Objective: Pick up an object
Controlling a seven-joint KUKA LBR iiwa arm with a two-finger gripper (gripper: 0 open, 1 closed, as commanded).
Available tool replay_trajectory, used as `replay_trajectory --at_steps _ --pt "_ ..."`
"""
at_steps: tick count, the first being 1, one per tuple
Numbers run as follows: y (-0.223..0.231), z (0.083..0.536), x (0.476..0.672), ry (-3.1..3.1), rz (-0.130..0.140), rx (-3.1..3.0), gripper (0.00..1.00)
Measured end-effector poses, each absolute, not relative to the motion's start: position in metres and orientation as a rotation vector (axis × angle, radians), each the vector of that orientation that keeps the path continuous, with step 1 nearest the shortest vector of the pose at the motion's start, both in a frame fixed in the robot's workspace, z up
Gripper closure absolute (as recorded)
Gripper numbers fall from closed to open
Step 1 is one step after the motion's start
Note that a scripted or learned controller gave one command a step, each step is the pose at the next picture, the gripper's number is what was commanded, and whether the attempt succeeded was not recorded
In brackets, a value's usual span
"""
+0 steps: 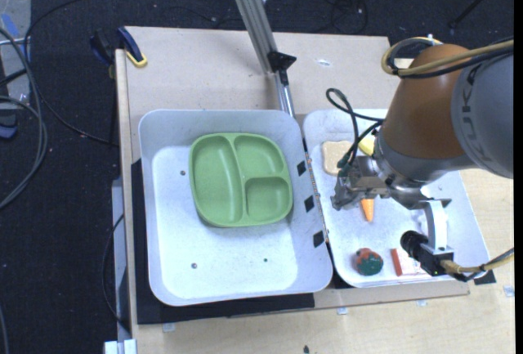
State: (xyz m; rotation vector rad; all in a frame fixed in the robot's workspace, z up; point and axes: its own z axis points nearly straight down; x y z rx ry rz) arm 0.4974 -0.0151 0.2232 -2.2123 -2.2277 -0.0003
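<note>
Over the right bin, the metal pincer grips unclear beside a tapered orange carrot.

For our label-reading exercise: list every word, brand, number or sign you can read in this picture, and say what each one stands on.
"KU": large dark letters on the grey arm, cut off at the picture's right edge, so the rest of the name cannot be read.
Nothing readable on the green divided plate, the white bins or the bench.

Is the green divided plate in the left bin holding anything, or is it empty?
Empty. The green divided plate lies flat in the left bin, and all three compartments show bare green surface.
</note>
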Motion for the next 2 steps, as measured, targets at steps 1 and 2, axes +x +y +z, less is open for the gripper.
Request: replay_trajectory --at_steps 1,2 --pt "0.036 0.216 0.498 -2.227 0.001 -2.211 1.0" --pt "0.086 0.231 0.493 -2.229 -0.003 -2.213 1.0"
